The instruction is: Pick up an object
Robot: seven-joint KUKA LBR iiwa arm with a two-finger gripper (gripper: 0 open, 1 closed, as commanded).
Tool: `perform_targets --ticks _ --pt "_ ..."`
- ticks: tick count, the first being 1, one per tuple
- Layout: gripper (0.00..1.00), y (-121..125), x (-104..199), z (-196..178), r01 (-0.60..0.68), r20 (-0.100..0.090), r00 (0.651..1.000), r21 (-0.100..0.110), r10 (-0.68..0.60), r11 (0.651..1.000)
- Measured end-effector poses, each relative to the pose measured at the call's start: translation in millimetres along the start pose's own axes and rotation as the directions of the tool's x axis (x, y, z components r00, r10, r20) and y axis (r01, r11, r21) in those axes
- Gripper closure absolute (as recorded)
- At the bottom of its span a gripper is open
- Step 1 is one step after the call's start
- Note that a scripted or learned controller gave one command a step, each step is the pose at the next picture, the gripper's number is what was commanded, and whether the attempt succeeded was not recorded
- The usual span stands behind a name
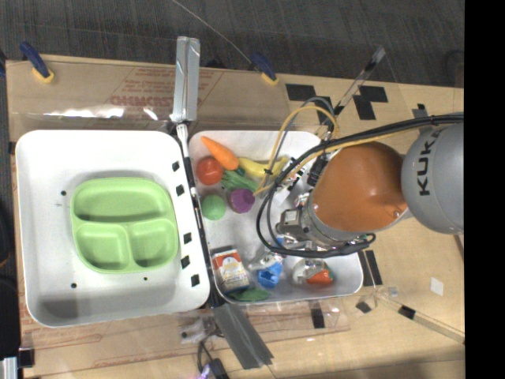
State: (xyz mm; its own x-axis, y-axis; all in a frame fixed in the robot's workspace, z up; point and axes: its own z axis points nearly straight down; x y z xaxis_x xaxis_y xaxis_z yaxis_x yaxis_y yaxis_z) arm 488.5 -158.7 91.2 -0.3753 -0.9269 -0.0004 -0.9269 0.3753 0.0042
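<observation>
Presently the two-finger gripper point(304, 247) sits low inside the right-hand shallow white bin point(260, 144), almost wholly hidden from the overhead camera by the grey arm's orange wrist band point(359, 188) and a loop of black and yellow cables point(278, 181); whether it is wide, narrow or holding anything cannot be told from this view. Just below the wrist, against the bin's near wall, lie a small white and orange toy point(313, 274) and a blue and white toy point(268, 273), both close to the gripper, though contact cannot be confirmed. To their left stands a small red and white printed carton point(229, 268), with a flat dark green item point(251, 294) at the bin's near edge beside it. Further up the bin, clear of the arm, are a purple round toy fruit point(241, 200), a green ball point(213, 207), a red round toy tomato point(209, 170), an orange toy carrot point(220, 152) lying at a slant, a yellow toy banana point(260, 166) partly behind the cables, and a dark green leafy piece point(237, 181) between the tomato and the purple fruit. The left-hand shallow white bin point(39, 212) bears a light green plastic tray with three compartments point(124, 223), set near its middle. A grey metal bar point(186, 81) rises from the divide between the two bins, and the whole stands on a brown cardboard-covered bench point(410, 235).
</observation>
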Motion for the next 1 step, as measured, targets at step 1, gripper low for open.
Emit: perform_targets --ticks 1 --pt "1.0 -0.9 -3.7 -10.2 0.009 0.002 1.0 0.002 -0.009 1.0"
